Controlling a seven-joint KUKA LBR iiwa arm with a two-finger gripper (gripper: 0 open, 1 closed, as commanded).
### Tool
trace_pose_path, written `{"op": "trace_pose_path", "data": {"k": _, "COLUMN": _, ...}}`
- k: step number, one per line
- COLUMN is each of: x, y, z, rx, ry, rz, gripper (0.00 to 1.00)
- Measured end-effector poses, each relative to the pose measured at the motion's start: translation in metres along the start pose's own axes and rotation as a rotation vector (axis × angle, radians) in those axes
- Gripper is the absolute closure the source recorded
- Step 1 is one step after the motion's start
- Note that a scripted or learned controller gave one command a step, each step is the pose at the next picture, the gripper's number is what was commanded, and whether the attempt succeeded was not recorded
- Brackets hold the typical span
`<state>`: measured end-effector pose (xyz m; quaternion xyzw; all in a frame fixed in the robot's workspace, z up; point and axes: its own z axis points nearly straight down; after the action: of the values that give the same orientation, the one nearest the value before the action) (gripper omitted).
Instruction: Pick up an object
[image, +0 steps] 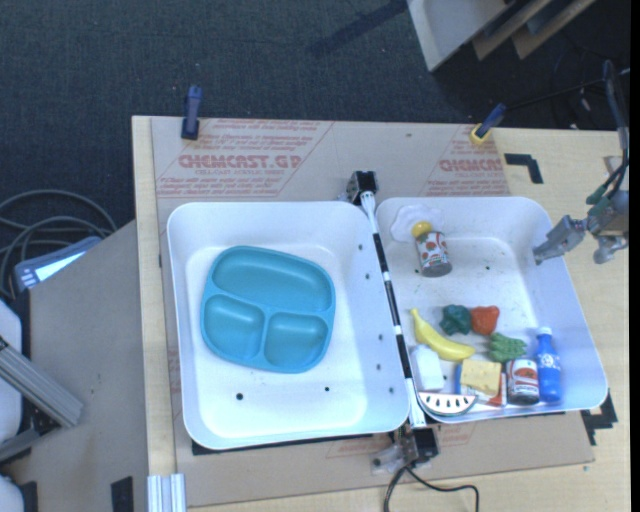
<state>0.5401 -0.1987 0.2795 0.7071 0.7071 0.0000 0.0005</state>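
Gripper (556, 243) sits at 3 o'clock over the right bin's (520, 215) outer rim, nothing between its fingers; can't tell if the jaws are spread or pressed together, too small and blurred

Left bin (190, 300) has just a blue tray (268, 308), centre-left

Pickables are all in the right bin:
- can (433, 252) at 11 o'clock, lying tilted, well apart from the rest. White blob (402, 228) and small yellow thing (421, 231) just above it
- banana (440, 341) at 7 o'clock, next to the divider (385, 290)
- green piece (457, 318) and red piece (485, 319) near centre, touching or nearly
- second green piece (506, 347), cheese block (481, 377), second can (521, 380), blue bottle (546, 364), melon slice (447, 403), packed along 5 to 6 o'clock

My pick: the tilted can. Likely hollow toy, light, stiff, smooth skin so somewhat slippery. It may roll if nudged. Grab across the body at mid length, fingers square to its axis, not on the end caps. Free space on all sides for the fingers

Bottle is second choice: light, rigid, take it at the body, but the second can is right beside it, so finger clearance is tight. Banana is curved and low, near the divider, probably awkward. The 5 o'clock cluster risks grabbing two or knocking neighbours

Tray is too wide and flat for this gripper, I'd skip it
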Motion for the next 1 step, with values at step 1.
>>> {"op": "trace_pose_path", "data": {"k": 1, "x": 0.0672, "y": -0.0152, "z": 0.1472, "rx": 0.004, "ry": 0.002, "rz": -0.001, "gripper": 0.00}}
